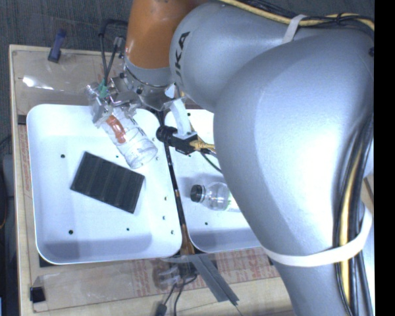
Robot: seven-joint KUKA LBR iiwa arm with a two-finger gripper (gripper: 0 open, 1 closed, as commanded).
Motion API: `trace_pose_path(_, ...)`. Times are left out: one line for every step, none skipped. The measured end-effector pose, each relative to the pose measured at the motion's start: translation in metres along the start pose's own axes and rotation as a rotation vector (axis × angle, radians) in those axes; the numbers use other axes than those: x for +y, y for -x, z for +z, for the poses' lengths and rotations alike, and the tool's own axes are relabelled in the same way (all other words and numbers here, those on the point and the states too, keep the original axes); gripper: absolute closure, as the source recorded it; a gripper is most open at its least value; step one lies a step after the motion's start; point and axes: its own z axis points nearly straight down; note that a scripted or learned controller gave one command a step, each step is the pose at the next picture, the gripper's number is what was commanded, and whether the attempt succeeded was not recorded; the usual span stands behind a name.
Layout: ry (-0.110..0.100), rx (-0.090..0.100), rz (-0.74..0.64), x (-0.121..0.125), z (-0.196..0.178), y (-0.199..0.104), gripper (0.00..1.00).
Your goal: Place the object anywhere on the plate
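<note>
The arm (283, 124) has a smooth, satin grey shell that looks like painted metal or hard plastic, with a glossier orange band (151, 25) above the wrist. Both bins (52, 229) look like smooth white plastic with a slight sheen, while the dark plate (108, 182) in the left bin is matt and finely ribbed. The clear bottle (214, 195) in the right bin and the see-through object (128, 140) at the end effector (108, 107) look like glossy transparent plastic, and the desk (20, 78) edge looks like pale bare wood.
</note>
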Motion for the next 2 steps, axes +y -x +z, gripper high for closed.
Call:
trace_pose_path(0.001,-0.001,0.024,-0.017,-0.022,0.056,1.0)
trace_pose_path(-0.002,0.0,0.027,-0.023,-0.02,0.0,1.0)
